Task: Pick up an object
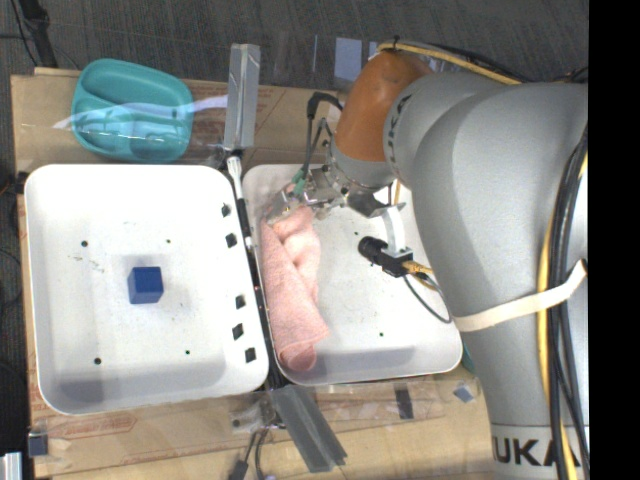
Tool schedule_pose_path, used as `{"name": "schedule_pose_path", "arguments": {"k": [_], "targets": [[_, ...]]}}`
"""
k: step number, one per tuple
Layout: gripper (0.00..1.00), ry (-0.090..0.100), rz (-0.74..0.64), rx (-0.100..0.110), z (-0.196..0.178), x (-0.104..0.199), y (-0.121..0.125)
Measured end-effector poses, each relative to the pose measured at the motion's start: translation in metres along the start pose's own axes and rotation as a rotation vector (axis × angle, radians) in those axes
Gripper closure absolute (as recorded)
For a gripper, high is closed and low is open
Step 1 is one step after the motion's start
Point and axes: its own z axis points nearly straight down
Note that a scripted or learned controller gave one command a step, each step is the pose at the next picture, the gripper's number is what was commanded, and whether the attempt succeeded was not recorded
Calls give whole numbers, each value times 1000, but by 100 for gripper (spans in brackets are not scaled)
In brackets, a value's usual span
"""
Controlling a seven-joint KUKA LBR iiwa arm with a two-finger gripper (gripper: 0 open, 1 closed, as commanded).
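Observation:
A rolled pink cloth (293, 288) lies along the left side of the right bin (400, 353), running from its far left corner toward the near edge. My gripper (303, 196) hangs low at the cloth's far end, just above or touching it, with the orange wrist band right behind it. A small blue cube (146, 284) rests in the middle of the left bin (60, 368), well away from the gripper.
A teal plastic container (130, 108) sits on the bench behind the left bin. The grey arm covers the right bin's far right part. A black clip-like part (380, 253) with a cable hangs over the right bin. Metal brackets join the bins in the middle.

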Motion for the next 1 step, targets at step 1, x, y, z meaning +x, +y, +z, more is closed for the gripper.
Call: {"name": "schedule_pose_path", "arguments": {"k": [1], "targets": [[0,0,0,0,0,0,0]]}}
